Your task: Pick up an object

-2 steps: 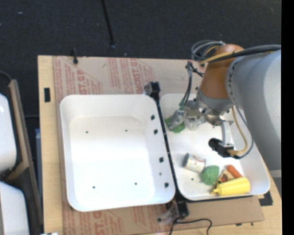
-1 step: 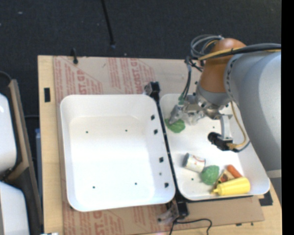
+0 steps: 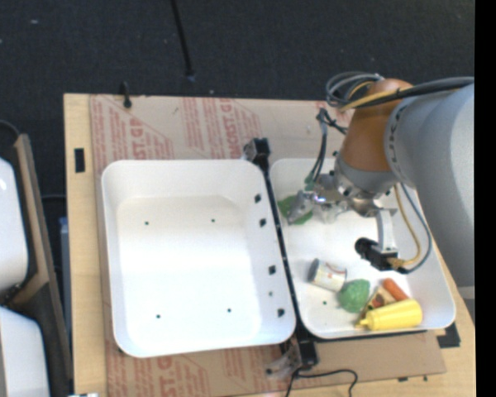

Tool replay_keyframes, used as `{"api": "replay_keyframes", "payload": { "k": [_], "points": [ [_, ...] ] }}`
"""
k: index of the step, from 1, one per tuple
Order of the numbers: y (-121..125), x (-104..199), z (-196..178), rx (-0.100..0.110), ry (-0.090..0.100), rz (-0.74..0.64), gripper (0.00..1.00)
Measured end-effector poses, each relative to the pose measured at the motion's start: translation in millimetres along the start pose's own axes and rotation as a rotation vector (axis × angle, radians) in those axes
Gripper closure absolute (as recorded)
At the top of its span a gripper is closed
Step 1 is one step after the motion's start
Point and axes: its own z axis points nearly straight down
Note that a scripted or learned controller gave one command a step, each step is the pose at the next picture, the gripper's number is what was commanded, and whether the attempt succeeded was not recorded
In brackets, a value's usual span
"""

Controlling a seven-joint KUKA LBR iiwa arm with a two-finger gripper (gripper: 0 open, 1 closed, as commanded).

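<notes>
The gripper hangs low over the far left corner of the right bin, right at a green object lying by the divider; whether it is clenched or released cannot be told from here. Along the bin's near side lie a small white cylinder, a green lump, an orange piece and a yellow bottle, while the left bin sits alongside.
</notes>
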Motion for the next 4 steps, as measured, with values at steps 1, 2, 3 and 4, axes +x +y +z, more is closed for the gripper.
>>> {"api": "replay_keyframes", "payload": {
  "k": [1, 2, 3, 4],
  "points": [
    [0.7, -0.4, -10.6, -0.002, 0.000, 0.001, 1.00],
    [0.5, -0.4, -10.2, -0.001, 0.000, 0.001, 0.00],
    [17.9, -1.3, 0.5, 0.000, 0.000, -0.001, 0.00],
    [12.6, 2.1, 0.1, 0.000, 0.000, 0.000, 0.00]
  ]
}}
